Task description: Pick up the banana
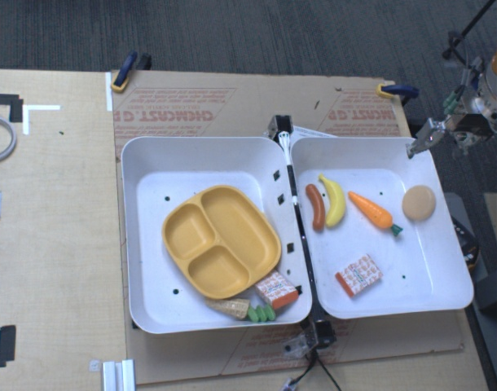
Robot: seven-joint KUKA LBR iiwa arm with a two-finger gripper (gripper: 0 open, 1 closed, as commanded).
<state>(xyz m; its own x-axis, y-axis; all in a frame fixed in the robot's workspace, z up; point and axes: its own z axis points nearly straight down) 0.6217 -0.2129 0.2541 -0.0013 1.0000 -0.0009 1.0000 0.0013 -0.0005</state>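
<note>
Gripper (418, 142), finger state indiscernible; banana (334, 200), well to its lower left, likely light, stiff, smooth: grasp across mid-curve.

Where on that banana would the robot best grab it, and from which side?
Probably across the middle of the banana, coming straight down from above. It lies flat, curved, running up-down in the view, with the sausage close along its left, so one finger must slip into that narrow gap; the carrot side has more room.

The pincer (420, 142) shows at the far right of the scene, a slim metal tip slanting down to the left. The wrist parts behind it are blurred and cut by the edge.
</note>
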